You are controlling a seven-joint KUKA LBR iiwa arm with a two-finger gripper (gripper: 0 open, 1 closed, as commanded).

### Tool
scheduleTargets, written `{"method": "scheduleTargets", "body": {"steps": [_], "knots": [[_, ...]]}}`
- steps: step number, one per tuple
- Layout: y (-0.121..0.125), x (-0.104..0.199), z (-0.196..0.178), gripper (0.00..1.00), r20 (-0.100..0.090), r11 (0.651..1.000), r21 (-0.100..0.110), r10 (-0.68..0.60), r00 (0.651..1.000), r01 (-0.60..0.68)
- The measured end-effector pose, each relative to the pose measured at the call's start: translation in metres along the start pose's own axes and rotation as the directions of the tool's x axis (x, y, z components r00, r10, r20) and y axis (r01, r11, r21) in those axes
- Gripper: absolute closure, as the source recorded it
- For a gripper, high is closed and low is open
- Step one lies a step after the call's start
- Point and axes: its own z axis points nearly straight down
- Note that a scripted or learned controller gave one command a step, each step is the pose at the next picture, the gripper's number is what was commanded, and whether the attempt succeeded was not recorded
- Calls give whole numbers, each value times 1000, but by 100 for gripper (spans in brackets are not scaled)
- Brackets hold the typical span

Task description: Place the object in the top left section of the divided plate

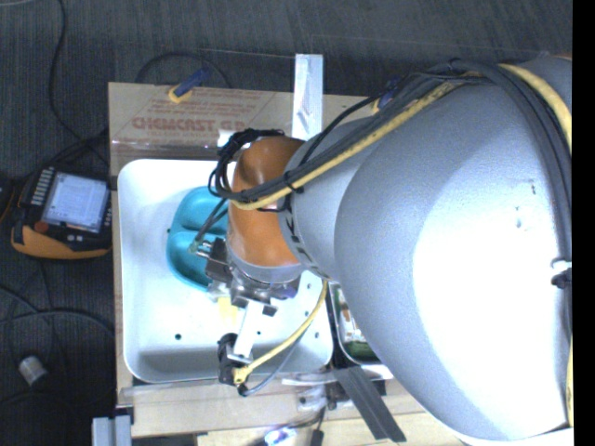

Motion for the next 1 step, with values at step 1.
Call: {"method": "scheduleTargets", "body": {"steps": [1], "knots": [[14, -34, -198, 100, -1, 989, -6, 149, 989, -149]]}}
